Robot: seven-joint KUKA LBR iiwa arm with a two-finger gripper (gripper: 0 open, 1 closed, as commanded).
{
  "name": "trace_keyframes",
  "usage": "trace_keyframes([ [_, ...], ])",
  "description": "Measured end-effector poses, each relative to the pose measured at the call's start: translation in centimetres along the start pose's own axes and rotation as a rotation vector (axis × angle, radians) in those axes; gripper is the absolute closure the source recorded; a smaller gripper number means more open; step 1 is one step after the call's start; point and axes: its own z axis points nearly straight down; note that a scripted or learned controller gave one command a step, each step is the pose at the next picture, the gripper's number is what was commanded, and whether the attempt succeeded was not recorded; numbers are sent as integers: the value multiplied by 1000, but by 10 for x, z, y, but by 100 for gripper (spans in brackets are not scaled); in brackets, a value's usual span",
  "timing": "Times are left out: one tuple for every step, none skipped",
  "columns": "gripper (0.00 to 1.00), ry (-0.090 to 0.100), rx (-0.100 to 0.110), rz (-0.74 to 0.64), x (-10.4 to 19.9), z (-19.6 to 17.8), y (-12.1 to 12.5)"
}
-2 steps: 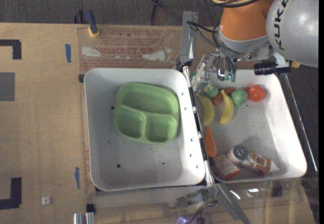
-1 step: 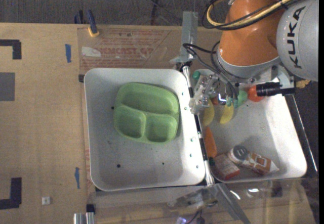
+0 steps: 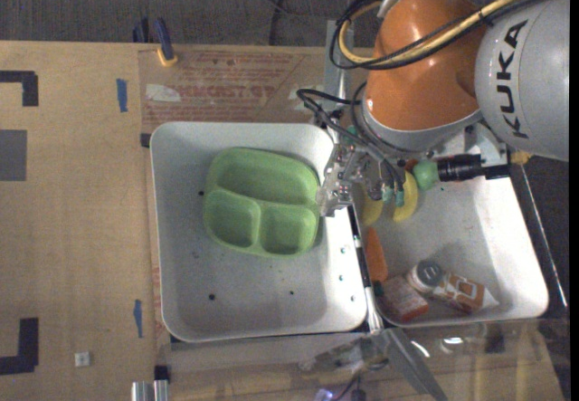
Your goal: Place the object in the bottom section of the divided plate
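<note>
The gripper (image 3: 336, 184) hangs over the wall shared by the two bins, just at the right rim of the green divided plate (image 3: 261, 200). Whether it is open or closed cannot be told, since the metal parts blur together there, and nothing can be seen held in it. Just to its right, under the wrist and over the right bin (image 3: 507, 236), sits a yellow object (image 3: 408, 195), partly hidden by the arm and a green fitting. The plate lies in the left bin (image 3: 181, 281), its one wide section toward the top of the view and two smaller ones below, all bare. Lower in the right bin lie an orange piece (image 3: 375, 256), a small white-capped bottle (image 3: 426, 277) and an orange-and-white packet (image 3: 463, 292), their labels too small to read. The grey arm (image 3: 534, 73) bears "KUKA" in black letters. A cardboard sheet (image 3: 226, 87) above the left bin carries faint red print that is not legible.
</note>
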Motion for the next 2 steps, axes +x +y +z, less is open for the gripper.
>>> trace_keyframes([
  [100,0,1,67,68,16,26],
  [100,-3,-1,112,55,19,41],
])
